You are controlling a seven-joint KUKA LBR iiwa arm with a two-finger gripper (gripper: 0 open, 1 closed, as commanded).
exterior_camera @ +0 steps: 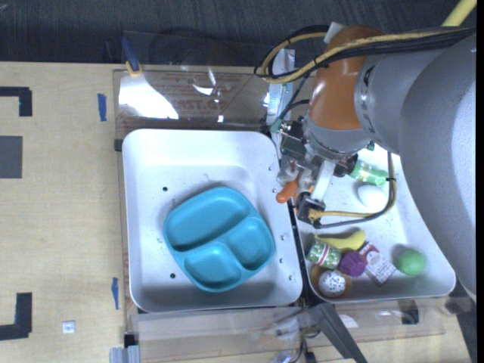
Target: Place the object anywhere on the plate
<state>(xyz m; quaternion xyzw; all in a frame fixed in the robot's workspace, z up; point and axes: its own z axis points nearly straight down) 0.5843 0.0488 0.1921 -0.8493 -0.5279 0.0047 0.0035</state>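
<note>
Where bins meet, small orange object (285, 194) — carrot-like.

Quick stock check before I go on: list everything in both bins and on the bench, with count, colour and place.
Divided plastic plate: one, blue, three compartments, in the left white bin.
Small orange object: one, at the divide between the bins, just below the gripper; too small to identify.
Yellow banana-shaped toy: one, right white bin.
Purple toy: one, below the banana toy.
Green ball: one, right bin, far right.
Speckled white ball: one, right bin's lower edge.
Green bottle-like item: one, right bin, upper part.
Gripper: one, on the grey and orange arm, over the divide.
</note>
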